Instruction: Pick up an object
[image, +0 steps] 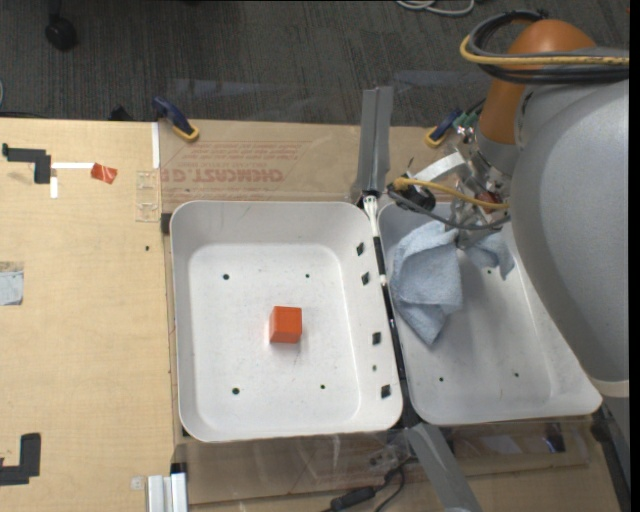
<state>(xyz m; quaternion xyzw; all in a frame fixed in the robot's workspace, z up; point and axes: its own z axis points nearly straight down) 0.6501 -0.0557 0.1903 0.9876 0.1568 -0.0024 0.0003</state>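
The arm (580, 200) reaches over the right bin (520, 390) at the desk's right side. A blue-grey cloth (425, 275) hangs directly beneath the end effector (470, 215), bunched at its tip and seemingly pinched there. The orange block (286, 324) sits mid left bin (200, 300), well apart.

My own grey arm (580, 200) runs off the right edge and covers the right side of the right bin (480, 390). My gripper (470, 215) sits in a tangle of cables above the blue-grey cloth (425, 275), too cluttered to read. The cloth hides the bin's far left corner.
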